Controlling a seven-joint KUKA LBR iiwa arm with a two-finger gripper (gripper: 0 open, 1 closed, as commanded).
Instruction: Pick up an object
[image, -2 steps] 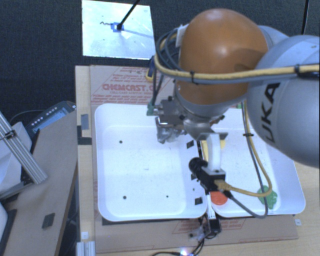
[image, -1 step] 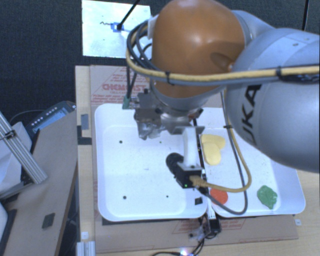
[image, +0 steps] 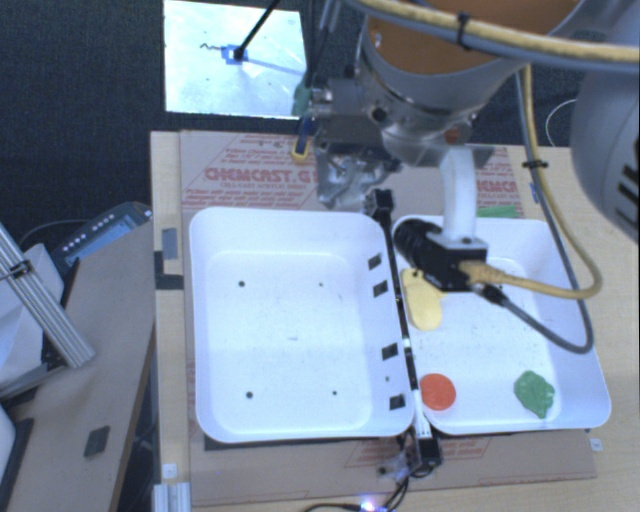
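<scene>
The gripper (image: 347, 188) hangs over the far edge of the two bins, about above the place where their back corners meet, and from where I stand I cannot tell if it is open or closed, because the wide grey and orange body of the arm (image: 440, 60) covers much of it. The things to pick all lie in the right bin (image: 592, 372), apart from the gripper. A yellow piece (image: 424, 302), long and rounded, lies near the bin's left wall, closest to the gripper. An orange disc (image: 437, 392) lies flat in the near left corner, and a green lump (image: 534, 392) lies towards the near right corner, well apart from the disc. The left bin (image: 198, 300) stands just beside the right one, and small black clips (image: 390, 352) sit along their shared edge. Both bins rest on a cardboard sheet (image: 240, 172) with red print, which lies on the pale bench (image: 520, 480)
</scene>
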